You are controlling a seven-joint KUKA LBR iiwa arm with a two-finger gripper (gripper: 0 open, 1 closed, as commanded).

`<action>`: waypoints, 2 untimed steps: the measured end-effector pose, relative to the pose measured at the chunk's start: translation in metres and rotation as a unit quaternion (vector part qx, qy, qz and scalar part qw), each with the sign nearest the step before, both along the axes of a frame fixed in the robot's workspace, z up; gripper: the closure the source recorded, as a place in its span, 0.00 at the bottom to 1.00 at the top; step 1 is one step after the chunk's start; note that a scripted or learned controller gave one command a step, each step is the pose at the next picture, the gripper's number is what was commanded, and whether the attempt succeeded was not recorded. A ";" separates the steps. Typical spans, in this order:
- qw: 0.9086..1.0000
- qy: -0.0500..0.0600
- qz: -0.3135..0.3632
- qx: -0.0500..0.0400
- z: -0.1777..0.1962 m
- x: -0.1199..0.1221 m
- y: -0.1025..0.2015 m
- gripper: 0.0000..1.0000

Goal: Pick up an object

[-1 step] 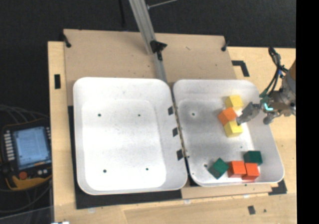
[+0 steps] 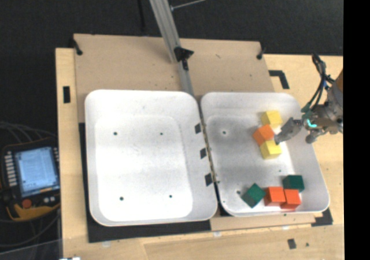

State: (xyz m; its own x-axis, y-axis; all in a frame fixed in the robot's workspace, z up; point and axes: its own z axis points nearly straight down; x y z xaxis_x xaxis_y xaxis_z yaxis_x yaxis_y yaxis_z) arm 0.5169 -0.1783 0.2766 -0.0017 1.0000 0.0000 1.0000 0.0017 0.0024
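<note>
Bench: right bin [image 2: 231, 114] | blocks [image 2: 267, 135] by end effector [image 2: 298, 130]

right bin [image 2: 231, 195]: left half free | blocks [image 2: 267, 135] crowd right side | left bin [image 2: 95, 137]: open floor

From my seat I can read no text anywhere. The handheld control pendant [image 2: 32, 175] at the left edge has a lit screen, but whatever is on it blurs into pale blue lines I cannot make out. The coloured blocks, the two white bins [image 2: 144, 103] and the table [image 2: 167, 48] carry no legible labels, brands or numbers.
</note>
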 end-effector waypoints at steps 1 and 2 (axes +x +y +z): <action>1.000 0.003 -0.001 -0.001 -0.061 0.004 -0.004 0.00; 1.000 0.003 -0.002 -0.001 -0.104 0.005 -0.004 0.00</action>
